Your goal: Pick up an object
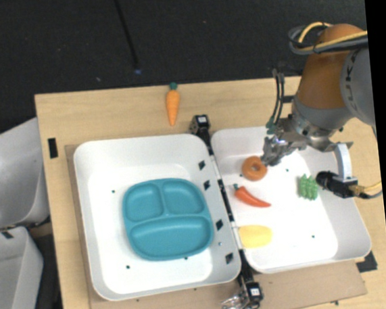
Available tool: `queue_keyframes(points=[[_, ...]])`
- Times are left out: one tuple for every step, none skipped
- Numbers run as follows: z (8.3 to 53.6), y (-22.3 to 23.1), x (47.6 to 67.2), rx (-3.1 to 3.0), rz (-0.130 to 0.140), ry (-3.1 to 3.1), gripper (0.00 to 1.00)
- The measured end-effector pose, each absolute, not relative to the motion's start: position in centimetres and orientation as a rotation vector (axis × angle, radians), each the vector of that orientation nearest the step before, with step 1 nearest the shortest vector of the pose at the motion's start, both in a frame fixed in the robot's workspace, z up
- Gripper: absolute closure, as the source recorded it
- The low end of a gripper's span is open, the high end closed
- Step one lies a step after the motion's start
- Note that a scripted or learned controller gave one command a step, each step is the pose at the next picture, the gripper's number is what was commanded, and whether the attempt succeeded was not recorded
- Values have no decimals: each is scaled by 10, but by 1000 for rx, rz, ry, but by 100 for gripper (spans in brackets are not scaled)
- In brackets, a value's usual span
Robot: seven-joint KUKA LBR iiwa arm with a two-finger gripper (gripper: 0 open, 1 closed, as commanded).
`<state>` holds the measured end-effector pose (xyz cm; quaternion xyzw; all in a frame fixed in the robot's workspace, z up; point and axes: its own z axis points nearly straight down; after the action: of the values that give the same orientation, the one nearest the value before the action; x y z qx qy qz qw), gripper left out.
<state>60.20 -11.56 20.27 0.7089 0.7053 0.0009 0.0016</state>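
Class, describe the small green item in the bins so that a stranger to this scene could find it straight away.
Start at the right-hand white bin, the one the arm reaches into. Near its right wall, across from the red pepper, lies the green toy. It is the bin's one green thing, knobbly in outline, while its neighbours are orange, red and yellow.

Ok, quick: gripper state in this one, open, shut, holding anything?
Gripper: cannot be told; it sits low in the right bin, right beside the orange ring-shaped toy, with nothing visibly held.
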Motion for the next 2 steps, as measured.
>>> queue_keyframes(points=[[216, -74, 611, 2214, 4, 2226, 100], [216, -20, 632, 2213, 4, 2228, 100]])
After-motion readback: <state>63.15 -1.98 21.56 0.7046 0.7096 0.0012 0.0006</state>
